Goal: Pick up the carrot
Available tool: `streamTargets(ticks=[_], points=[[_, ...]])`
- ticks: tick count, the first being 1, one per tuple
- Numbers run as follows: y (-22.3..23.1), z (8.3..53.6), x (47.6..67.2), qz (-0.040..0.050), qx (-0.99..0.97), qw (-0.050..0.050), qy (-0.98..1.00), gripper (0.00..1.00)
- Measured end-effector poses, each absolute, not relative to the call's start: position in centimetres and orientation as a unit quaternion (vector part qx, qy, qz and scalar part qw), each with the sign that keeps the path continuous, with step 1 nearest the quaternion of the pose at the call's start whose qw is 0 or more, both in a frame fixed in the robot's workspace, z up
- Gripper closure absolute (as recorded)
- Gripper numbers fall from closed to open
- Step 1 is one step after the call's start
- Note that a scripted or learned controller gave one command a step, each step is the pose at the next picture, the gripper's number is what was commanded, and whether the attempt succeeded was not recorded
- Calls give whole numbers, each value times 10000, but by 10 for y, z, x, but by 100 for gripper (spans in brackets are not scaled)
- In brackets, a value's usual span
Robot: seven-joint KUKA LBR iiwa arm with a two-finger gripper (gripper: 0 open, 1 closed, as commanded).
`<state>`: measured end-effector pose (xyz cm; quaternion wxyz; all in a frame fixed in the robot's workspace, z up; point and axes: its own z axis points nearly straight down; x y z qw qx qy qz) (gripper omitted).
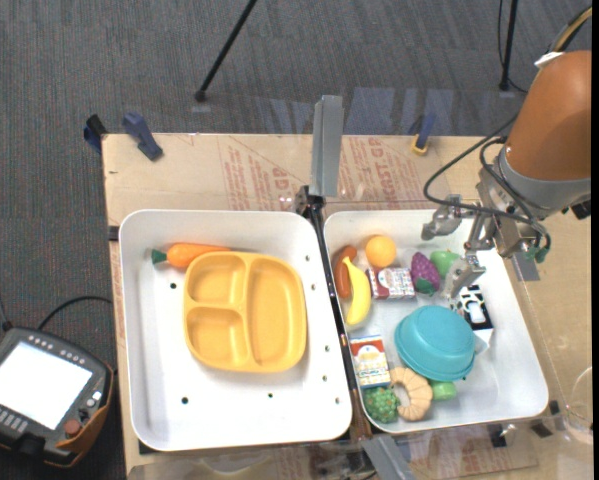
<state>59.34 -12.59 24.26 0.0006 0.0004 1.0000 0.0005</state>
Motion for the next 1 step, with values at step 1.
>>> streamTargets(ticks=[1], points=[[-102, 86, 622, 29, -306, -80, 9995, 0]])
